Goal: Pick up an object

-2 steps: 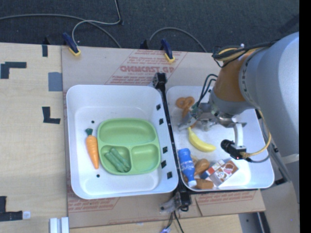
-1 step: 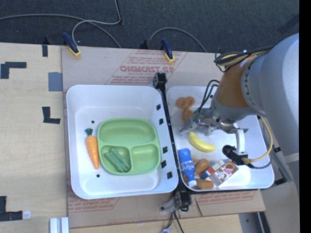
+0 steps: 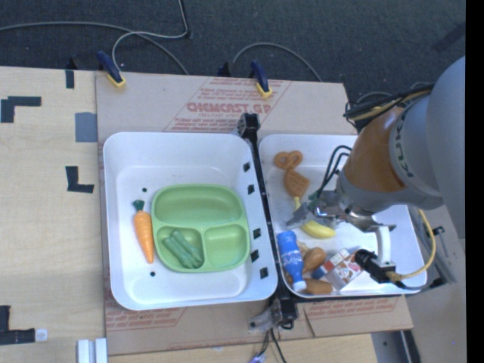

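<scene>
Grey KUKA arm [image 3: 435, 138] enters from the right, orange wrist band [image 3: 376, 157] above and right of the two-finger gripper [image 3: 311, 212], which points down-left, low over the bin.

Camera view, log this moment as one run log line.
arm: over right bin | gripper: low by banana | left bin: green plate, carrot

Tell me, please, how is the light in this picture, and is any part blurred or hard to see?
Camera view: even, soft light, with the white bins bright but not glaring; the carrot and green tray look fairly sharp; the arm at right is blurred and blocks part of the right bin; the gripper is small and indistinct.
</scene>
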### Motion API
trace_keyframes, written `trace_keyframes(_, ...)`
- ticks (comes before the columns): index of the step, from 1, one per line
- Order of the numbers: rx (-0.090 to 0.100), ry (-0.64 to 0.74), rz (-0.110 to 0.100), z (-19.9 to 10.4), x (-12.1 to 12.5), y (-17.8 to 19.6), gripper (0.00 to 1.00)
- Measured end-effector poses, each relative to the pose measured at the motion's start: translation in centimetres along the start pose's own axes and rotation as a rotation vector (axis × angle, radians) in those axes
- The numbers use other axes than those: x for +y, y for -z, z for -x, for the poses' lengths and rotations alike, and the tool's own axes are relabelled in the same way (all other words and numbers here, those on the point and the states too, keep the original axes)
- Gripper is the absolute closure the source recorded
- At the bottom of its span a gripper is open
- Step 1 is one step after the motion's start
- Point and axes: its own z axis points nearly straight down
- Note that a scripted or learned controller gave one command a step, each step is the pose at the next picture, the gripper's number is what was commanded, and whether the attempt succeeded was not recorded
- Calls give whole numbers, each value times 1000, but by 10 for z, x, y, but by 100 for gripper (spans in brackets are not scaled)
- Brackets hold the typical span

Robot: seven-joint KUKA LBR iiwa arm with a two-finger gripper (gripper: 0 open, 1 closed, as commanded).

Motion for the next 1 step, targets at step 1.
trace_keyframes(1,-2,-1,1,1,0,10,100)
